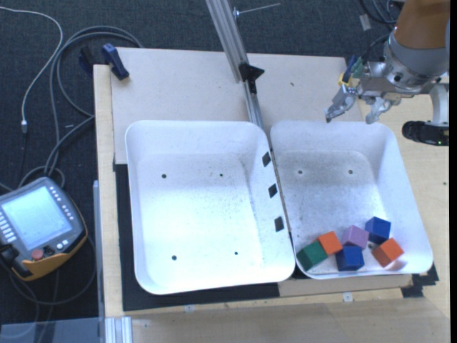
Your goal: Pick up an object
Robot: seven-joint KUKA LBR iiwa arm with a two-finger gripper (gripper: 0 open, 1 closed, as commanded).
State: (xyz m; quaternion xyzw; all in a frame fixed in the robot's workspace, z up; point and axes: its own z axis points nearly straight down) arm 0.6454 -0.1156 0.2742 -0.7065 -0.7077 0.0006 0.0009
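Your pincer (355, 110) hung released at the upper right of the frame, its two fingers spread with nothing between them, poised over the far rim of the right bin (400, 156). Above it the orange band of the arm (423, 13) ran off the top edge.

All candidate objects lay clustered at the lower right of the frame, in the near corner of that bin, well apart from your pincer. The group comprised a green block (312, 254), an orange block (330, 243), a purple block (355, 236), a dark blue block (350, 258), a second blue block (378, 228) and a second orange block (388, 251). Several touched or nearly touched their neighbours.

In my judgement these were small, rigid, lightweight cubes, not fragile, with flat faces that should seat squarely against finger pads. Slipping looked unlikely provided you gripped two opposite faces rather than corners. The crowding was the main hazard: a finger descending between packed blocks could push them aside or jam.

You would have done best with the outlying pieces. The upper blue block and the right-hand orange block each showed free sides; the green block had open floor to its left. The bin wall stood close behind the right-hand orange block, leaving little finger clearance there.

The left bin (143, 148) was of no concern.
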